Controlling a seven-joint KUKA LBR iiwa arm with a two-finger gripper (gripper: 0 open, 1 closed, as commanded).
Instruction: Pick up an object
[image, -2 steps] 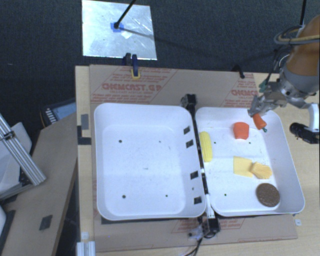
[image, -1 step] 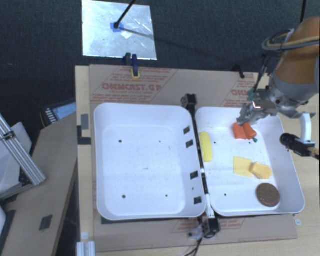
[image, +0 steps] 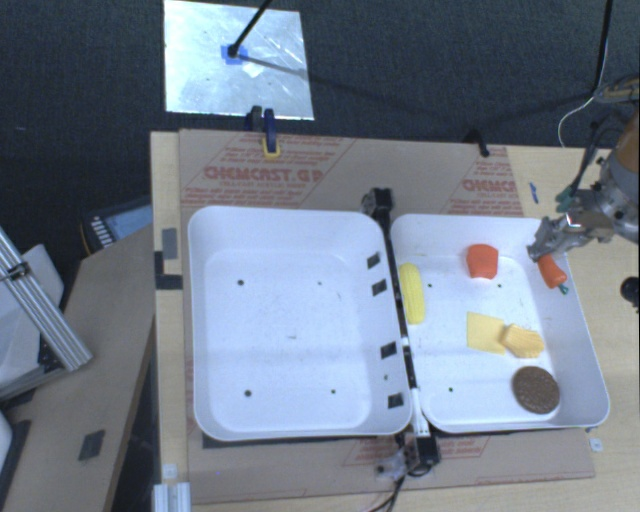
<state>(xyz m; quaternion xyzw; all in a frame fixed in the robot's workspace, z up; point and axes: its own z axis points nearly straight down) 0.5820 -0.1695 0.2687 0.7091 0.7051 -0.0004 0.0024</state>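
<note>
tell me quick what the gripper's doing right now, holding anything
gripper: closed on a small orange carrot-like piece, raised at the right bin's far right rim.

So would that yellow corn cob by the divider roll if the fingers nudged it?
Probably. The corn cob looks long and rounded, so a sideways push would likely roll it. It lies along the right bin's left wall, which should stop it that way.

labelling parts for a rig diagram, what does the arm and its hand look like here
The hand is small, grey metal, on a paler grey wrist block, with an orange-brown band on the arm above. Thin cables, one pale and one dark, run up from the wrist.
</note>
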